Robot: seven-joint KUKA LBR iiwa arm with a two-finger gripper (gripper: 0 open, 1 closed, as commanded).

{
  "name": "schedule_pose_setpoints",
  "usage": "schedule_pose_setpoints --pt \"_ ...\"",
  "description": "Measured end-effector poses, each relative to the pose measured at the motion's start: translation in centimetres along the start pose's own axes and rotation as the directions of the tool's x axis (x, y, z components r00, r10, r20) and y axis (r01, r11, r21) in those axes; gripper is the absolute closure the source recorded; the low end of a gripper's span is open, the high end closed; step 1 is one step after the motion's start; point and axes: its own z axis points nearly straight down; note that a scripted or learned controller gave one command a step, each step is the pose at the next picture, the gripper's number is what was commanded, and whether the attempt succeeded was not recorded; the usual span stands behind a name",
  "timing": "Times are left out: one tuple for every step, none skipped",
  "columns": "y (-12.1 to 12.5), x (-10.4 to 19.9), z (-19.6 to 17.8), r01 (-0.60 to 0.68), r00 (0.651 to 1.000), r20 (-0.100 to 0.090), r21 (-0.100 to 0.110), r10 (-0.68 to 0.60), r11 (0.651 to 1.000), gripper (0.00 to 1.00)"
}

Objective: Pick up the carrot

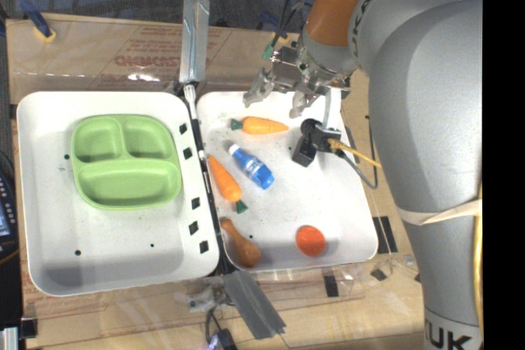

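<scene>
Two carrots lie in the right bin (336, 193). One carrot (262, 125) rests crosswise near the bin's far end, its green stub pointing left. The other carrot (225, 179) lies along the left wall, its stub toward the front. My gripper (276, 101) hangs over the far end of the right bin, just beyond and above the crosswise carrot. Its fingers (253, 97) are spread open, and nothing sits between them.
A small blue bottle (251, 166) lies between the two carrots. An orange ball (310, 240) and a brown item (240, 244) sit near the right bin's front edge. The left bin (49, 217) holds a green divided plate (127, 160).
</scene>
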Motion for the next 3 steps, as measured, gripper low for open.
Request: schedule_pose_setpoints --pt "0.5 -2.2 3.5 0.273 0.962 0.0 0.004 -0.273 0.962 0.0" --pt "0.8 -3.0 2.2 0.42 0.908 0.001 0.0 -0.42 0.908 0.0" --pt "0.0 0.1 -1.4 0.405 0.914 0.001 -0.001 -0.405 0.914 0.0"
